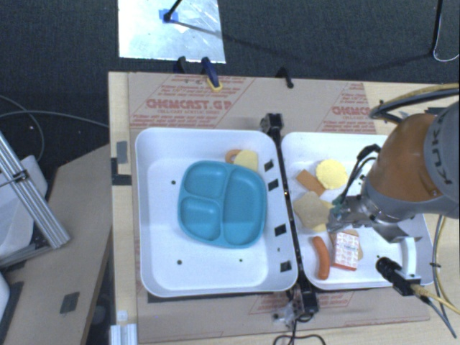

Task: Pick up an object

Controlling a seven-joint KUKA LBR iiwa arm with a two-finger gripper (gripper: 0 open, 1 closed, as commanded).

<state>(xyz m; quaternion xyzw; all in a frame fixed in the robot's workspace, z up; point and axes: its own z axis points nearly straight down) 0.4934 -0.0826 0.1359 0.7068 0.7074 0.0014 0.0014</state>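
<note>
One arm works over the right bin (410,282); its jaws (338,220) sit low at the bin's middle, but whether they are spread or pressed together cannot be told from this angle, as the wrist body hides them. Nothing is visibly pinched.

Just left of the jaws lies a pale tan bread-like slice (311,208), touching or nearly touching the tool tip. Just below is a red-and-white packet (346,250), lying flat, with a red sausage (322,256) beside it on its left, lengthwise toward the bin's near wall. Above the slice: an orange-brown block (310,182) and, to its right, a yellow round piece (332,173), the two just beside each other.

Arm body (417,167): orange band and grey casing cover the right part of that bin.

Left bin (154,264): a blue divided plate (221,203) rests near its centre, three compartments. At the bin's far right corner, a pale yellow piece (246,159) with an orange item (231,154) partly behind it.

Both bins sit on a cardboard sheet (187,103) on the desk.
</note>
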